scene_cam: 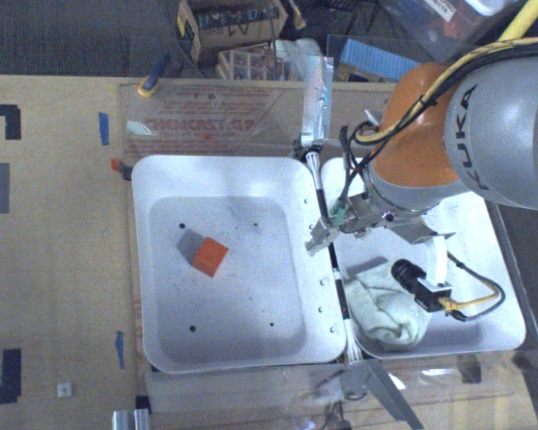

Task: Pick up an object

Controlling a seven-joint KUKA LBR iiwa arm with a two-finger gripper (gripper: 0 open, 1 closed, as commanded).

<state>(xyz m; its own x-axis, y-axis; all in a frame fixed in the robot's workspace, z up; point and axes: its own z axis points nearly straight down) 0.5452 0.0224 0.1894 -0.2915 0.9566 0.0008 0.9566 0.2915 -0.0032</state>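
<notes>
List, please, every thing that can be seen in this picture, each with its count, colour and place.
bins: two, white, side by side on the bench; left bin, right bin
block: one, orange, in the left bin, left of its middle
cloth: one, pale, crumpled in the right bin near its front left corner
cardboard box: one, brown, beyond the bench at the top
bench: one, light wood with black marks
arm: one, grey with an orange band, reaching in from the right above the right bin
end effector: one, dark, by the wall between the bins
</notes>
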